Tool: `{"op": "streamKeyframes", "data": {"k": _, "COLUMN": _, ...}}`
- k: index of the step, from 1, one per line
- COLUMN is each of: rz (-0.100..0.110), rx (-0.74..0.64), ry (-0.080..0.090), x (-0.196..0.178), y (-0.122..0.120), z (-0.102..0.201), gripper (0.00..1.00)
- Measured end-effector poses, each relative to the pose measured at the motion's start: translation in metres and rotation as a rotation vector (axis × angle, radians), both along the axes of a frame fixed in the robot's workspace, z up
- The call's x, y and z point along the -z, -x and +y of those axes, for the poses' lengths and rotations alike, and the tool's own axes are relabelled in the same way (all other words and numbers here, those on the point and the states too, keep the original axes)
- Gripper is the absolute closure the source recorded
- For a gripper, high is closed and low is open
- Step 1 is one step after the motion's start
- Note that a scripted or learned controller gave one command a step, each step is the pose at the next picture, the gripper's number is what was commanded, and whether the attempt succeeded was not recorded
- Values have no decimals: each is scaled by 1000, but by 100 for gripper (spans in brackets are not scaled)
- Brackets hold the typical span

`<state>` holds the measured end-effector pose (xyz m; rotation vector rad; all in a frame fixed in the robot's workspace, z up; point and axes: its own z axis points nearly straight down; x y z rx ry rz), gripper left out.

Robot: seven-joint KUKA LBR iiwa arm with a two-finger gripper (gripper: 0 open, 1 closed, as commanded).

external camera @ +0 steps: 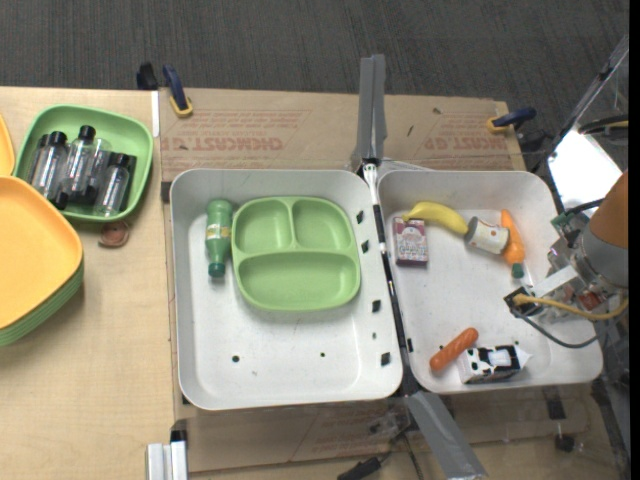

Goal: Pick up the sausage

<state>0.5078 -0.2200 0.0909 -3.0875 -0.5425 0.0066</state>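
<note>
The short orange-red sausage (453,350) I am after lies slantwise on the floor of the shallow white right-hand bin (440,298), near its front wall. Just beside it, on the side my arm reaches in from, sits a small black-and-white toy cow (495,361); I cannot tell whether the two touch. That closeness matters, I judge: closing across the sausage's far, lower-left half should keep me off the toy. The rest of that bin is grouped along the back, well apart from the sausage: a yellow banana (438,216), a small maroon card box (410,240), and a white cup-like piece (487,235) with an orange carrot (511,238) against it. The shallow white left-hand bin (280,358) holds a green divided plastic plate (295,251) with a green bottle (217,236) lying beside it. My claw (570,268) hangs over the right rim of the right-hand bin, well apart from the sausage, holding nothing I can see. Whether it is apart or together I cannot tell from this angle. The pick is not yet begun.
</note>
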Motion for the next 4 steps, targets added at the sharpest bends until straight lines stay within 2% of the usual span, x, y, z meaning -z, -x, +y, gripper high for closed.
{"op": "streamKeyframes", "data": {"k": 1, "rz": 0, "rx": 141, "ry": 1, "x": 0, "y": 22, "z": 0, "gripper": 100}}
{"op": "streamKeyframes", "data": {"k": 2, "rz": -1, "rx": -74, "ry": 3, "x": -8, "y": 30, "z": -2, "gripper": 100}}
{"op": "streamKeyframes", "data": {"k": 3, "rz": -1, "rx": 106, "ry": 5, "x": -16, "y": 31, "z": -2, "gripper": 100}}
{"op": "streamKeyframes", "data": {"k": 4, "rz": 0, "rx": 143, "ry": 3, "x": -4, "y": 31, "z": 0, "gripper": 100}}
